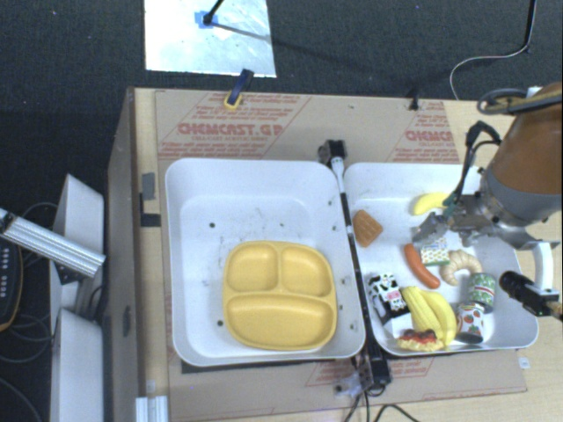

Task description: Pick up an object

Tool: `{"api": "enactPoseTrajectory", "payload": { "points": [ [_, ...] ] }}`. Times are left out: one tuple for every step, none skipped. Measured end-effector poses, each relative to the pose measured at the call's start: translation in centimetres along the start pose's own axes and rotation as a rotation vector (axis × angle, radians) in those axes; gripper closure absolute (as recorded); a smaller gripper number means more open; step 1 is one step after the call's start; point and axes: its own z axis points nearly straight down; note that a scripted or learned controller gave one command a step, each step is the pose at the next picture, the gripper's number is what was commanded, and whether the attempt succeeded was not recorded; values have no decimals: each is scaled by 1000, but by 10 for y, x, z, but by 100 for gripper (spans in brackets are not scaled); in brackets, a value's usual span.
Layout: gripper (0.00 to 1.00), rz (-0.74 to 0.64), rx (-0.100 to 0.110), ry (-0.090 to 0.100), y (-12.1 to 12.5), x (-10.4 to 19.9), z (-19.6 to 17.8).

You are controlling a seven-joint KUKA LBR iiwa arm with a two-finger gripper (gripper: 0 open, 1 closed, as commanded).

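while the gripper (437, 229) hovers low in the right bin (387, 183), there's plenty that could trip this pick up; whether it is parted or closed i cannot tell, because it reads as a grey blur and nothing visibly sits in it. candidates crowd underneath: a red sausage (421, 265) at seven o'clock of the gripper, a croissant (459, 265) at five o'clock, a small yellow piece (429, 203) at twelve o'clock, touching or just beside the tool. further down at six o'clock sit the bananas (431, 311), a black-and-white cow toy (383, 294) and two little cans (476, 306); a cracker (366, 228) lies alone at nine o'clock. risk one, in my judgement: the tight cluster means a descent could shove neighbours, or pinch two things. risk two: the rounded sausage could roll away under a glancing touch. the yellow divided plate (280, 294) in the left bin (202, 200) stays well apart from all this.
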Motion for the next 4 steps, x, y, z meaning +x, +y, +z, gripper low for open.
{"api": "enactPoseTrajectory", "payload": {
  "points": [
    [0,2,2,0,28,-6,79],
    [0,1,-14,-4,16,-13,115],
    [100,2,-18,-8,17,-15,104],
    [100,-1,-2,1,40,56,19]
  ]
}}
